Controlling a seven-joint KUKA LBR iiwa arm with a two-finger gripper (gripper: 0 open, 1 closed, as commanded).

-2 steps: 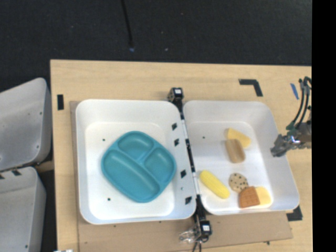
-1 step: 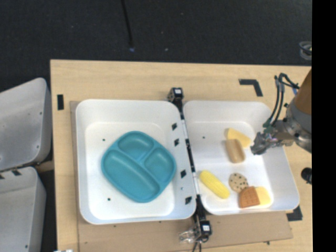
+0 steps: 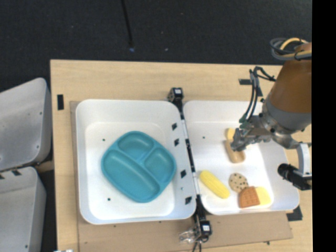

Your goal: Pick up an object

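I see the end effector [image 3: 240, 142] low over the tan bread piece [image 3: 234, 153] just above the cookie [image 3: 238, 181]; can't tell its opening; bread looks light, rigid, so I'd pinch its narrow sides.

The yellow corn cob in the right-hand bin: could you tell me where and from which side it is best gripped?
Grip the yellow corn cob across its thick middle, coming straight down from above. It lies flat and slanted on the white right-hand bin floor, so set the jaws across its long axis. The round brown cookie sits close on its right, so keep the approach narrow.
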